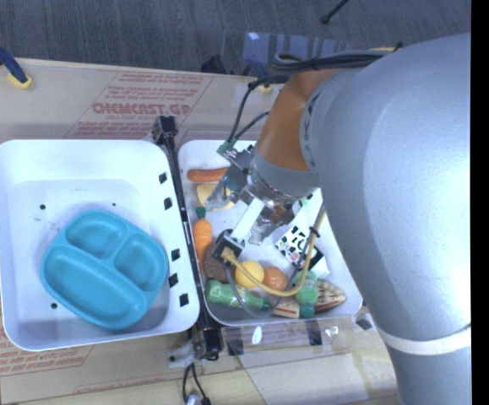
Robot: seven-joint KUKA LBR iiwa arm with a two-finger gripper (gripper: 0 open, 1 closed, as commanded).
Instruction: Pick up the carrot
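The left bin (8, 167) holds a blue plate (105, 268), set toward its 6 o'clock side. The right bin (187, 154) is crowded. The carrot (203, 236) lies along its 9 o'clock wall, a sausage (206, 175) sits at 11 o'clock, and a lemon (251, 273) and a green item (223, 294) lie toward 6 o'clock. The hand (265, 222) hangs over the bin's middle, at 3 o'clock from the carrot. Whether it is open or closed cannot be told.
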